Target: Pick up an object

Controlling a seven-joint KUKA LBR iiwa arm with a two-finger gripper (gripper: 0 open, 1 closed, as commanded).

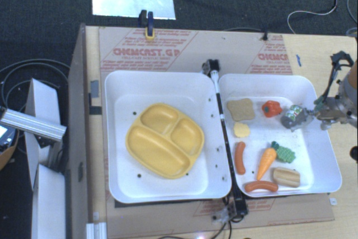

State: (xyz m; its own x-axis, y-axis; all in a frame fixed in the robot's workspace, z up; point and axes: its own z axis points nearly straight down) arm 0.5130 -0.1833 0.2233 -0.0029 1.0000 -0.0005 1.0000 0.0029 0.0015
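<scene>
The right bin [321, 145] holds several toy foods. A tan toast slice [241, 109] and a red pepper [271, 108] lie at the back. A yellow round piece [241, 130], a red sausage [240, 157], a carrot with a green top [268, 159], a second sausage [260, 186] and a bread roll [286, 177] lie toward the front. A small silver and green object [291, 116] sits near the bin's right back part. My gripper [307, 115] reaches in from the right and sits right against this object. Whether it grips the object is unclear.
The left bin [117, 137] holds a yellow divided plate [164, 140]. A black divider rail [222, 126] runs between the two bins. The arm's wrist [338, 109] hangs over the right bin's right rim. Cables lie on the floor at the back right.
</scene>
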